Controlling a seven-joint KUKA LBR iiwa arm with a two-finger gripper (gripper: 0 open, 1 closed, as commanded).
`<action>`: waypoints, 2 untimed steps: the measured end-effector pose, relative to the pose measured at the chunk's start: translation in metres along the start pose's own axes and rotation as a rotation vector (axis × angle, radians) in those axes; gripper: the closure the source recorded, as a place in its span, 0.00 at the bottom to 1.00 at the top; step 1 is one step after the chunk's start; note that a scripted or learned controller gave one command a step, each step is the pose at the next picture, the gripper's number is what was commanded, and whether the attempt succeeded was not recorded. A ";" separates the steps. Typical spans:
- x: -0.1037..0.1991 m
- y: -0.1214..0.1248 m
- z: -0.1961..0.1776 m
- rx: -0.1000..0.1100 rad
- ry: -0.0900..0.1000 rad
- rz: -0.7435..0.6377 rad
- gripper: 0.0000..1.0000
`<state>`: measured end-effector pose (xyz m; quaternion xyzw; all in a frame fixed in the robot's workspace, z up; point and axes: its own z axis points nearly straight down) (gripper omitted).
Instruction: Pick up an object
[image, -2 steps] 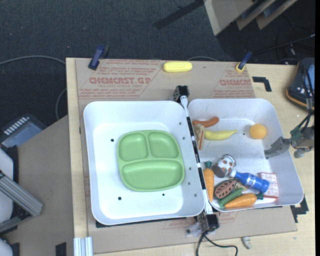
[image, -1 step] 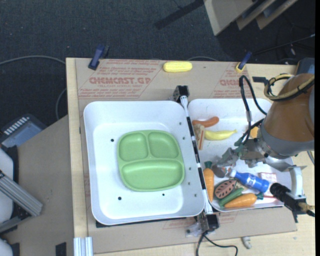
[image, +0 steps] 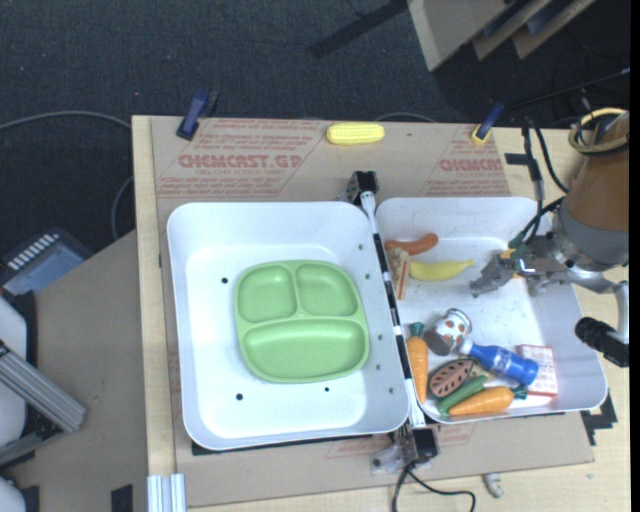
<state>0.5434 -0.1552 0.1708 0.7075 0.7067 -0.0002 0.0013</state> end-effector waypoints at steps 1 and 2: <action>0.061 0.000 0.066 0.005 0.004 -0.002 0.00; 0.060 -0.027 0.087 0.004 0.003 0.000 0.00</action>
